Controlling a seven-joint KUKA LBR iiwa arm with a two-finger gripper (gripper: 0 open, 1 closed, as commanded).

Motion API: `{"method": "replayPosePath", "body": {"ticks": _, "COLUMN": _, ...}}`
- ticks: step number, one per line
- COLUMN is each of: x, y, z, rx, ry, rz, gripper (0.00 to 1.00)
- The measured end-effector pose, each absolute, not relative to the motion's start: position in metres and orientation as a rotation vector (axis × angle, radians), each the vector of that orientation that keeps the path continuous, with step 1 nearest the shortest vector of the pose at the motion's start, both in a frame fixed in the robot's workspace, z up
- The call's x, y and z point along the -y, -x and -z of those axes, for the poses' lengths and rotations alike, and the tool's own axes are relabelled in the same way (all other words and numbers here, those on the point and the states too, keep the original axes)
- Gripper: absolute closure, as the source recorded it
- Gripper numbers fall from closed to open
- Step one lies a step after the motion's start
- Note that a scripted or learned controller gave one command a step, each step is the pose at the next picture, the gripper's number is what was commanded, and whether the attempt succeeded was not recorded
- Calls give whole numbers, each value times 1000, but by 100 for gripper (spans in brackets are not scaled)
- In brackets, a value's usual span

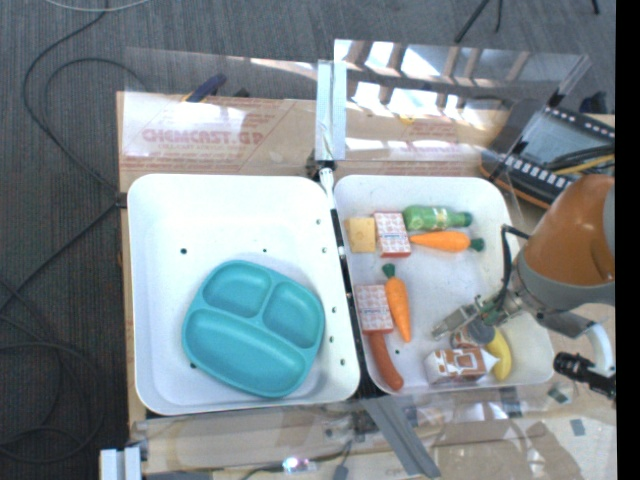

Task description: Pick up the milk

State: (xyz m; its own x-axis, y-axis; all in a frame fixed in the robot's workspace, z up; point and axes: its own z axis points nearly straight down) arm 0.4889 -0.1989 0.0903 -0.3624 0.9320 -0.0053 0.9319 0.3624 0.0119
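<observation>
The milk point(459, 364) is a small white carton with brown-orange print, lying at the front of the right bin point(425, 190), near its front wall. My gripper point(466, 320) hangs just behind and above the carton, at the end of the grey arm with the orange band point(572, 238) that comes in from the right. Nothing shows held in the gripper, and the carton rests on the bin floor.
A yellow banana point(501, 356) lies right of the milk, touching it. Also in the right bin are a red sausage point(383, 360), two carrots point(398, 308) point(440, 240), two checkered packets point(373, 306) point(392, 234), a yellow block point(361, 233) and a green bottle point(437, 217). In the left bin sits a teal divided plate point(255, 326).
</observation>
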Motion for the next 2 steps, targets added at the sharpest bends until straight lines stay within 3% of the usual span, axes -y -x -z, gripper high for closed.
{"method": "replayPosePath", "body": {"ticks": 1, "x": 155, "y": -489, "z": -91, "rx": -2768, "ry": -1446, "rz": -1, "gripper": 0}}
{"method": "replayPosePath", "body": {"ticks": 2, "x": 153, "y": -491, "z": -100, "rx": -2768, "ry": -1445, "rz": -8, "gripper": 100}}
